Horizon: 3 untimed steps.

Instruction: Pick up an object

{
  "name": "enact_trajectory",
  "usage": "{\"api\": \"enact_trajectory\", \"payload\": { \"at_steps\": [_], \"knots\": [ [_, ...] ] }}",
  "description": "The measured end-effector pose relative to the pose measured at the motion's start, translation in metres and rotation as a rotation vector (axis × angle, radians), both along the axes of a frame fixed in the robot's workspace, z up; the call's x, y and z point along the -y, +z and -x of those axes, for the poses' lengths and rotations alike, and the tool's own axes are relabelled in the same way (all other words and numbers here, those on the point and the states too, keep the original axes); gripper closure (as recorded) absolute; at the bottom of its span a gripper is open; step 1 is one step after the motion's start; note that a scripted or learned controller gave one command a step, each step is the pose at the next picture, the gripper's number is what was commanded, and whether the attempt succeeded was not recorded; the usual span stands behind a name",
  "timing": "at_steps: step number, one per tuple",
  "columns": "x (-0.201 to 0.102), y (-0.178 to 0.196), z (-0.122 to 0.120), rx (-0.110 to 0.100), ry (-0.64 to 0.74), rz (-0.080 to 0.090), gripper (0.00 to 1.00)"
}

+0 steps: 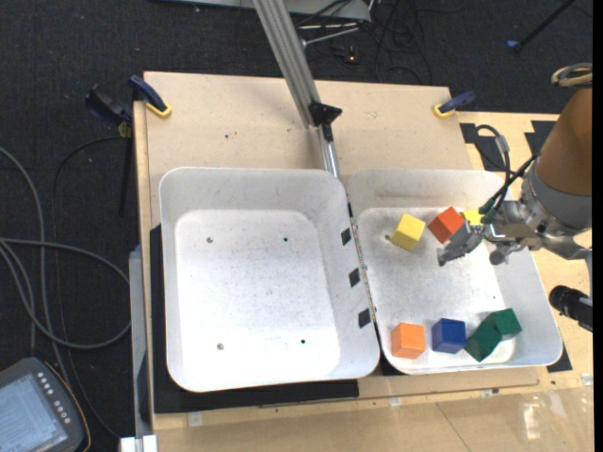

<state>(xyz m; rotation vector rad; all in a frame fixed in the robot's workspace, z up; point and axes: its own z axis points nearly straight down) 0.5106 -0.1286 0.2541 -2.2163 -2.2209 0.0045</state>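
Pincer (459, 248) low over the right bin (537, 347), toward the tabletop's right edge; grip state impossible to tell. Red cube (447, 223) just beyond and left of it, touching or nearly so (yellow cube (409, 232) farther left).

right bin (528, 281) | red cube (447, 223) and yellow cube (409, 232) upper | orange cube (408, 340), blue cube (449, 335), green block (494, 332) lower edge
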Motion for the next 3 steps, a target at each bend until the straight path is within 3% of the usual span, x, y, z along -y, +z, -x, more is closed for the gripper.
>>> {"api": "enact_trajectory", "payload": {
  "at_steps": [1,3],
  "knots": [
    [0.0,0.002,-0.001,0.005,-0.002,0.001,0.0],
    [0.005,-0.097,-0.009,0.0,-0.003,0.0,0.0]
  ]
}}
